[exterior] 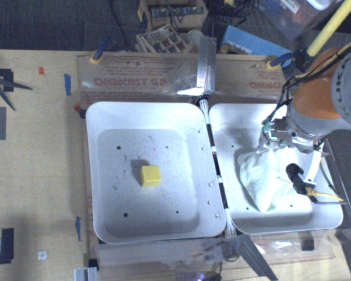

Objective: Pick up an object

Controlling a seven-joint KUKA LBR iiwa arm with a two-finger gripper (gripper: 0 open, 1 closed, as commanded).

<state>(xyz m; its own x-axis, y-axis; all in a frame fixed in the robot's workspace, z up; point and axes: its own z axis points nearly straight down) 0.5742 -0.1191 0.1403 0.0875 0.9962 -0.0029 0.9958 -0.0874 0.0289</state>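
Note:
A small yellow block (150, 175) lies near the middle of the left bin (105, 127). In the right bin (234, 124) a crumpled white cloth (263, 179) lies toward the front. The arm reaches in from the right, and my gripper (275, 148) is low over the cloth's upper edge, its tips hidden behind the wrist and in the folds.
A metal divider (213, 157) runs between the two bins. A cardboard sheet (146, 78) lies behind the bins, with boxes and cables beyond it. Bare wooden bench (35, 157) spreads to the left.

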